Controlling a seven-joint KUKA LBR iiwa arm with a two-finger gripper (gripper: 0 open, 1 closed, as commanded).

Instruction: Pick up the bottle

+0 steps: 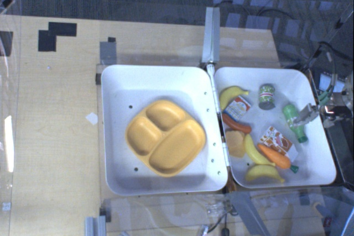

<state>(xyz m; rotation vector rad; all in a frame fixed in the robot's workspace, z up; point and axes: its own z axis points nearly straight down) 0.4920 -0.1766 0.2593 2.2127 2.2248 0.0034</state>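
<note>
Over the right bin (323, 174), the claw (307, 114) touches the green bottle (293, 120).

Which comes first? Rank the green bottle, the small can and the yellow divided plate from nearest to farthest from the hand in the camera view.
Measured from the hand at the right bin's right side:
1. Green bottle: right bin, directly at the hand, just left of it.
2. Small can: right bin, farther left and toward the far wall.
3. Yellow divided plate: middle of the left bin, clearly farthest.
</note>
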